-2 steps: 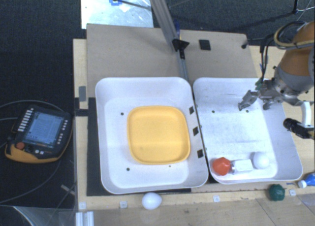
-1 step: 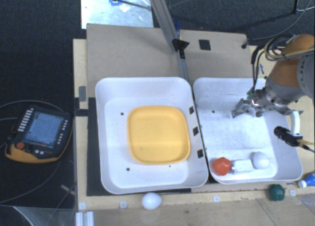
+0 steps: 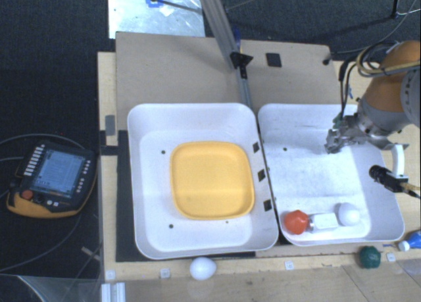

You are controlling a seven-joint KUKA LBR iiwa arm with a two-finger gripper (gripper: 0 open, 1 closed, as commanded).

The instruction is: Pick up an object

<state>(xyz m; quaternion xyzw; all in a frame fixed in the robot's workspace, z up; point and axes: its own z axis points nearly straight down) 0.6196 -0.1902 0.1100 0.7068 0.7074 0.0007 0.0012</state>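
Cannot tell of the jaws whether spread or clenched: too small and dark at the tip of the gripper point(image 3: 334, 141). Hangs over the far right part of the right bin point(image 3: 302, 179), above bare white floor, with nothing seen in its grasp. Reaches in from the right on the grey arm point(image 3: 385, 116), orange band uppermost.

Well apart from the gripper, along the near wall of the same bin, lie three things in a row: red ball point(image 3: 296, 222) on the left, white block point(image 3: 323, 221) in the middle, white ball point(image 3: 348, 214) on the right. Looks as if the block touches the red ball; sits just beside the white one, contact unclear.

In the left bin point(image 3: 148, 162) lies a yellow plate point(image 3: 212, 179), square with rounded corners, flat and roughly centred.

Outside the bins, on the bench point(image 3: 164, 64): a white egg point(image 3: 202, 268) just before the left bin's near edge, and a green ball point(image 3: 370, 256) past the right bin's near right corner. On the dark floor to the left rests a handheld control panel point(image 3: 49, 182) with a lit screen.
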